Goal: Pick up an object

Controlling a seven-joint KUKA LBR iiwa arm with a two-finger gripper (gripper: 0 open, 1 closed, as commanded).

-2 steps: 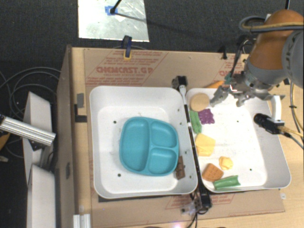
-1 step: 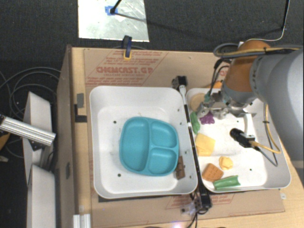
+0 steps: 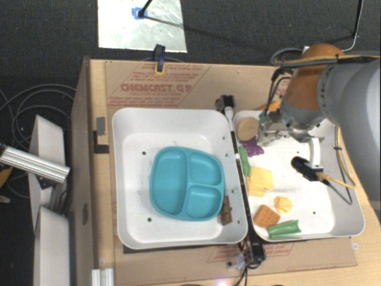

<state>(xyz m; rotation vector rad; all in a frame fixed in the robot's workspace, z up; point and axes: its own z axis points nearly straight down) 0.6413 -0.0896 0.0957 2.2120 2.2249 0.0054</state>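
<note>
Arm (image 3: 333, 94) reaches in from the right over the right bin (image 3: 339, 219), with the gripper (image 3: 268, 133) low at that bin's upper left corner, close to a tan round piece (image 3: 246, 127) and a purple piece (image 3: 255, 149). Whether the tool is released or clenched cannot be told from this view; nothing is seen between its tips, so no grasp is recorded.

Step in hand, as judged: approach and descent toward a pick, lift not yet made. No single target is confirmed (the purple piece lies nearest the tool). The next move calls for settling over one item and closing on it squarely, clear of the bin wall.

Other candidates in the right bin: a yellow slab (image 3: 259, 180), an orange piece (image 3: 266, 216), a small yellow-orange lump (image 3: 283, 204), and a green pod (image 3: 284, 228) near the bottom edge. The pod's long axis runs roughly left to right, its right end tilted slightly upward.

Left bin (image 3: 128, 159) holds a teal divided plate (image 3: 187, 183).
</note>
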